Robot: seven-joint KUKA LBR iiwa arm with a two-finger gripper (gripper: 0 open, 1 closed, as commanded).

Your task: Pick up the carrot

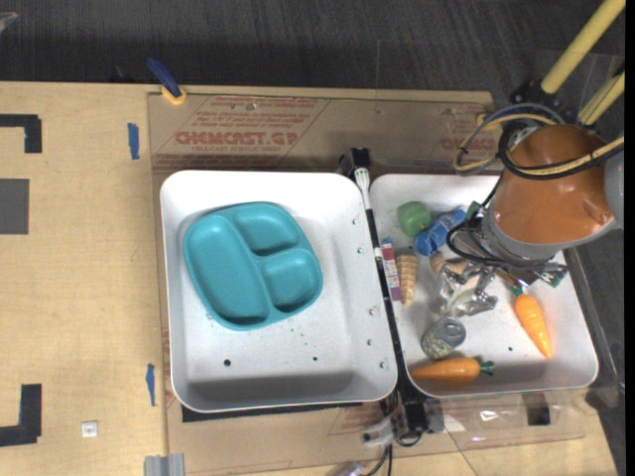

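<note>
1. metal gripper (pixel 474 291) parts are seen low over the middle of the right bin (pixel 580 363), below the orange band (pixel 549 191) of the arm; whether its fingers are spread or pressed together cannot be told, since they are small and mixed with clutter.
2. nothing can be made out between the fingers.
3. one carrot (pixel 533 323) is found just right of the gripper, lying at a slant near the bin's right wall, its green end toward the arm and its tip toward the lower right corner.
4. a second carrot-like orange piece (pixel 449 369) with a dark green stem is laid flat along the near wall of the same bin, below the gripper and apart from it.
5. a green round item (pixel 414 215) and a blue item (pixel 440 232) are placed in the far part of the right bin, left of the arm.
6. a slim striped item (pixel 394 269) is set beside the bin's left wall, and a small round grey-green item (pixel 443 337) is seen just under the gripper.
7. a teal divided plate (pixel 252 262) is held in the left bin (pixel 189 365), well apart from the gripper.
8. both bins are borne on a cardboard sheet (pixel 238 127) on the bench.
</note>
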